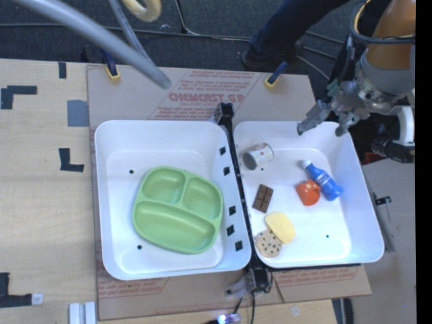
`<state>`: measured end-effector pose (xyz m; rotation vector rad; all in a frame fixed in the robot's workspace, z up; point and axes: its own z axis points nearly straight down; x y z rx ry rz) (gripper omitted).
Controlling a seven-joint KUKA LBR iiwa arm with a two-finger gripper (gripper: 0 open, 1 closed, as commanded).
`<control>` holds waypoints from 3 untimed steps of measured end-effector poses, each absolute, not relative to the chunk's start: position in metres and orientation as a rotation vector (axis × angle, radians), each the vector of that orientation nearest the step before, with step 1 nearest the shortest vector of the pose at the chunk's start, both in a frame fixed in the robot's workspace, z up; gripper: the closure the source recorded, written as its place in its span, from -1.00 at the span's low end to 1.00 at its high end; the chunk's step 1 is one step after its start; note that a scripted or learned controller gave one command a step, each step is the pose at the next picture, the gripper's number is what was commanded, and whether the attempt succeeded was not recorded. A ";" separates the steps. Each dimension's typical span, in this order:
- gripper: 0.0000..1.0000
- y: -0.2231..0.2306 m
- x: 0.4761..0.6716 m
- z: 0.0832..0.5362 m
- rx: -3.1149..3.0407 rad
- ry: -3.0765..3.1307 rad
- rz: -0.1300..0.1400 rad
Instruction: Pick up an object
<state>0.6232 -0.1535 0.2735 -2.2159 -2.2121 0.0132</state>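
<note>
My gripper hangs over the far right corner of the right bin, open, its two grey fingers spread with nothing between them. Below it in that bin lie a blue bottle and an orange-red round piece touching each other. A small grey and white can lies on its side near the bin's far left. A brown chocolate bar, a pale yellow piece and a chocolate-chip cookie sit toward the near left.
The left bin holds a green divided plate. A black divider with clips runs between the bins. Both bins rest on a cardboard sheet. Grey tubing crosses the upper left.
</note>
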 end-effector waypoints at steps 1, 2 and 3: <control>-1.00 -0.153 0.625 0.281 -2.219 -2.223 0.002; -1.00 -0.160 0.621 0.234 -2.219 -2.220 0.007; -1.00 -0.163 0.625 0.172 -2.217 -2.219 0.009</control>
